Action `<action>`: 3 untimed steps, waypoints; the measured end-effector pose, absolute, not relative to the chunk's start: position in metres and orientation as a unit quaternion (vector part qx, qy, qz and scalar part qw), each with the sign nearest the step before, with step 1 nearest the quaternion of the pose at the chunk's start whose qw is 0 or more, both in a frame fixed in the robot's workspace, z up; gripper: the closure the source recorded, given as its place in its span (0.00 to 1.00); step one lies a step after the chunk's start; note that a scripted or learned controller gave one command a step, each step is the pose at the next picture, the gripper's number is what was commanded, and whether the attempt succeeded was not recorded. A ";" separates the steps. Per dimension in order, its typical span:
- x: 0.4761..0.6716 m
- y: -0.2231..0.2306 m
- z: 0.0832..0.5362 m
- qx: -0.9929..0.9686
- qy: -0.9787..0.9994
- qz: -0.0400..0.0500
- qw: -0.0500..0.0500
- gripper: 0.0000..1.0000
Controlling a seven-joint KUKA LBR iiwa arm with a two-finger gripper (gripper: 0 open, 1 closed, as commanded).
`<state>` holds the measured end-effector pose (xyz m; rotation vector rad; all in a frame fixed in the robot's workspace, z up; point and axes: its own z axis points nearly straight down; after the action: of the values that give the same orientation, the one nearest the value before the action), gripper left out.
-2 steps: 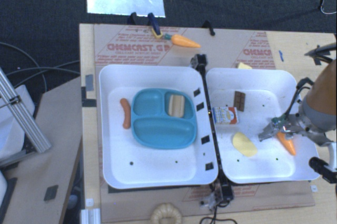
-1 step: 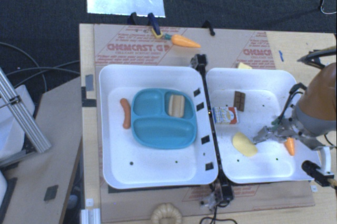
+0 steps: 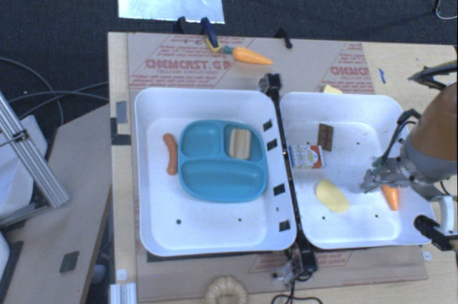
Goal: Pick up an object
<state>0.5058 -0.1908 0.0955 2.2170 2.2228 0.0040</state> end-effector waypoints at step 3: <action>0.503 -0.186 0.227 0.705 0.709 0.001 0.003 1.00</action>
<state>0.5035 -0.1857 0.2267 2.2116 2.2232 0.0046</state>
